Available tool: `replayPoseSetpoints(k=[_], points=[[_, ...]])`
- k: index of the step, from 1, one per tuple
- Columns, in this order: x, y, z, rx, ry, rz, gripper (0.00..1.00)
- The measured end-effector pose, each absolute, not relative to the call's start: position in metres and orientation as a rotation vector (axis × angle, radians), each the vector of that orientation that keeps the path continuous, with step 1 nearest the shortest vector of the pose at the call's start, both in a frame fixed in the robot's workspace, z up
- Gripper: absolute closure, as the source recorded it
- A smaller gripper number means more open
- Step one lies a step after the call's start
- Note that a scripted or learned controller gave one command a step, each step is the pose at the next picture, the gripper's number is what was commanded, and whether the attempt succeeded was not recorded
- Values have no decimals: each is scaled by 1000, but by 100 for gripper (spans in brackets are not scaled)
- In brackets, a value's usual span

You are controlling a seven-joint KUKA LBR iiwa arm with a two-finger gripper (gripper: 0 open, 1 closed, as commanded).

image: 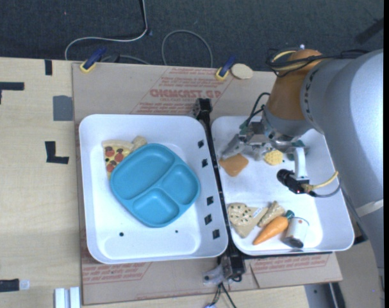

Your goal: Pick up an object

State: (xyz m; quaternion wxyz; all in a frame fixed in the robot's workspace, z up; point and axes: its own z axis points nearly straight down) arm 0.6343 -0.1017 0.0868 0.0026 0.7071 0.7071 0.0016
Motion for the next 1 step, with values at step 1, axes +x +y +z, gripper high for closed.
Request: replayPoseSetpoints(k=[1], points=[[617, -95, 87, 2216, 2217, 3, 0]])
